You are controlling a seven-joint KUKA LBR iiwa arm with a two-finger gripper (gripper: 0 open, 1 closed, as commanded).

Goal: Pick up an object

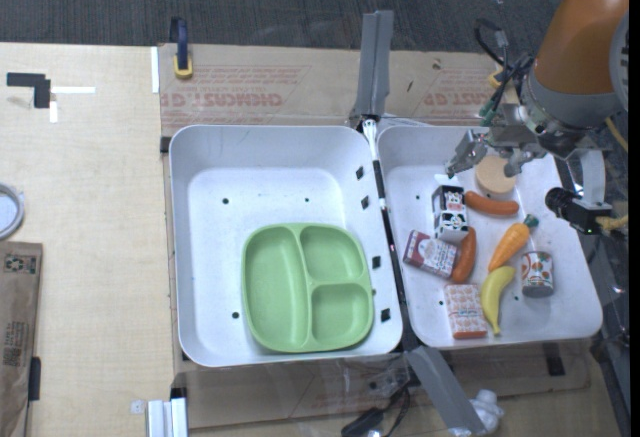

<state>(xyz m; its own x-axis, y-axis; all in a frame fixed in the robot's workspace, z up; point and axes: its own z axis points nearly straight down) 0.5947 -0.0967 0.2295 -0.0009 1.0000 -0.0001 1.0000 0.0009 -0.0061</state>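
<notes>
A round tan disc [495, 177], like a slice of toy bread or a wooden puck, lies near the back of the right bin [420, 310]. It sits directly under the gripper [495, 151], which hangs just above it with its two grey fingers spread, one to each side of the disc. Nothing is held between them. Because the disc is round it has no long axis, so the spread fingers could close on it from any angle; my judgement is that a straight drop is all the move needs.

Just in front of the disc, touching or nearly so, lies a smooth orange-red sausage [491, 204], its length running across the bin. This is the likeliest thing to be bumped.

Further forward are a small black-and-white carton [452, 212] standing upright, a flat red packet [430, 253], a second sausage [464, 256] lying lengthwise, a glossy carrot [510, 241] with a green tip, a curved yellow banana [495, 297], a small can [537, 275] and a pink wafer box [465, 311]. They look like hard plastic play food, crowded close together.

The left bin [200, 225] holds a pale green plate [308, 287] with three compartments, well apart from the gripper. The grey and orange arm [580, 45] reaches in from the right.
</notes>
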